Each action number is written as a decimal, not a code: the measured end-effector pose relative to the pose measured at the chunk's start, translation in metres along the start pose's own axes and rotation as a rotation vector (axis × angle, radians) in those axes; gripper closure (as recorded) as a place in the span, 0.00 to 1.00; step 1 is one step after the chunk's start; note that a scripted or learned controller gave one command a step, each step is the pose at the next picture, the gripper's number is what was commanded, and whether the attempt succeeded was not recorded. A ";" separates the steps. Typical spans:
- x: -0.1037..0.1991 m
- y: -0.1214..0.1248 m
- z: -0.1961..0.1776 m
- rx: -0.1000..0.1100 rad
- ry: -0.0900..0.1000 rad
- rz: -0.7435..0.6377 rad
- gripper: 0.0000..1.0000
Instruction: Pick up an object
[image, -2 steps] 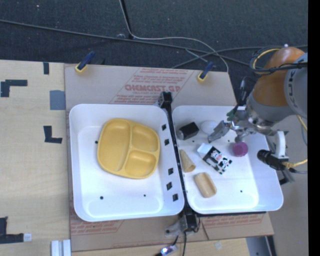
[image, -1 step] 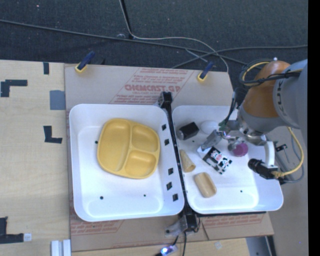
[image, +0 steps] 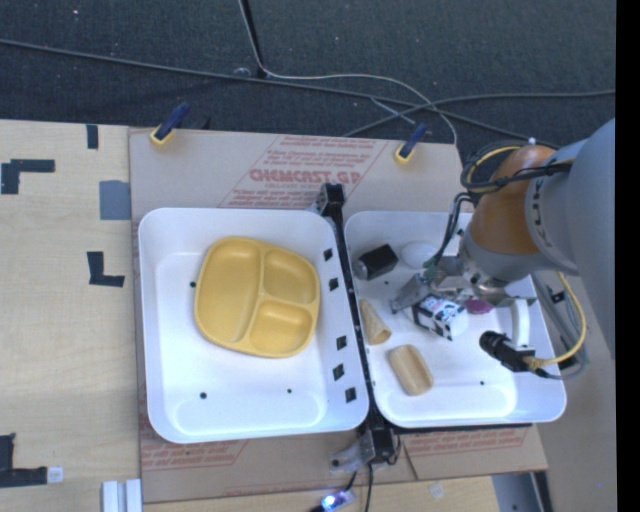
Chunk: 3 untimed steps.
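On the bench we list two white bins side by side, a left bin (image: 160, 330) and a right bin (image: 500, 405). Left bin: one yellow divided plate (image: 255, 295), lying flat toward the upper middle, with three compartments.

Right bin: a small black block (image: 376, 262) near the upper left corner; a tan cone-shaped piece (image: 374, 322) against the dividing wall; a tan rounded piece (image: 410, 368) just below and right of it. A pale round item sits behind the arm near the top of this bin, too washed out for us to name.

The arm's orange band (image: 505, 215) hangs over the bin's right half and hides what lies beneath. The gripper (image: 435, 308) sits low in the middle of the bin, beside a pink scrap. We cannot tell whether it is parted, closed or holding anything, as its tip is a blur of black and white.
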<state>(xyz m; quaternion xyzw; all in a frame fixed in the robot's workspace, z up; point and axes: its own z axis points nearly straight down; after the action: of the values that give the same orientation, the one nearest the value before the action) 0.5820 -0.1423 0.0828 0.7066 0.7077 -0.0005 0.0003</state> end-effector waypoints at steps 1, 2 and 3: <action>0.000 0.001 -0.013 -0.004 -0.002 -0.001 1.00; 0.009 0.007 -0.070 -0.004 0.001 -0.001 1.00; 0.010 0.008 -0.112 -0.003 0.000 0.000 1.00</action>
<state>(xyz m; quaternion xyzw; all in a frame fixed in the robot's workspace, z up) 0.5903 -0.1323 0.1947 0.7065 0.7077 0.0007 0.0013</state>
